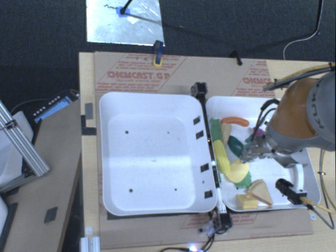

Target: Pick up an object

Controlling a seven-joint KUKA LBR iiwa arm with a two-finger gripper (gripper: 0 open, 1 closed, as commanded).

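The left white plastic bin [113, 114] offers a wide white floor with open room up to its rounded walls. Its right rim meets the right white plastic bin [231, 103] along a seam set with small black clips [200, 135]. Both bins sit on a brown cardboard sheet with red lettering [136, 73] laid over the counter [86, 88], with dark floor beyond the counter's edges.

In the right bin the things crowd the left half, against the seam wall. A long green vegetable-shaped toy [215, 127] lies along the wall, and an orange-red sausage-shaped toy [234, 121] lies at the far end. A yellow banana-shaped toy [221, 159] lies close to the wall, with a dark green rounded piece [234, 145] and a pale yellow round piece [239, 169] next to it. A tan wedge [260, 191] and a small yellow block [245, 202] lie near the front rim.

The grey arm with its orange band [294, 117] stands over that bin's right half. The tool [251, 147] is low at the cluster, just beside the dark green rounded piece — whether it is spread, pressed together or touching anything cannot be told.
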